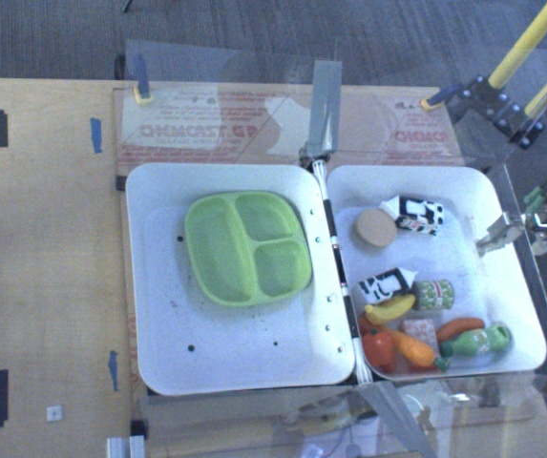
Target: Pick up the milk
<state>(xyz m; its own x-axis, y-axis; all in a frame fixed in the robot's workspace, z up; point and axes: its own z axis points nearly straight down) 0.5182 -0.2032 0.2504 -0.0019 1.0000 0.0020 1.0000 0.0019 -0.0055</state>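
Observation:
Two cow-patterned black-and-white milk cartons lie in the right bin [502,284]. One milk carton [418,215] rests on its side toward the far end, just right of a round tan cookie [376,228]. The other milk carton [387,282] lies mid-bin near the divider, touching a yellow banana [392,306] on its near side.
The right bin's near end holds a green patterned can [434,295], a red pepper [378,346], orange carrots [414,348], a chilli [460,328] and a green bottle [476,342]. A green divided plate [247,247] sits in the left bin [158,342]. A grey metal bracket [502,233] overhangs the right rim.

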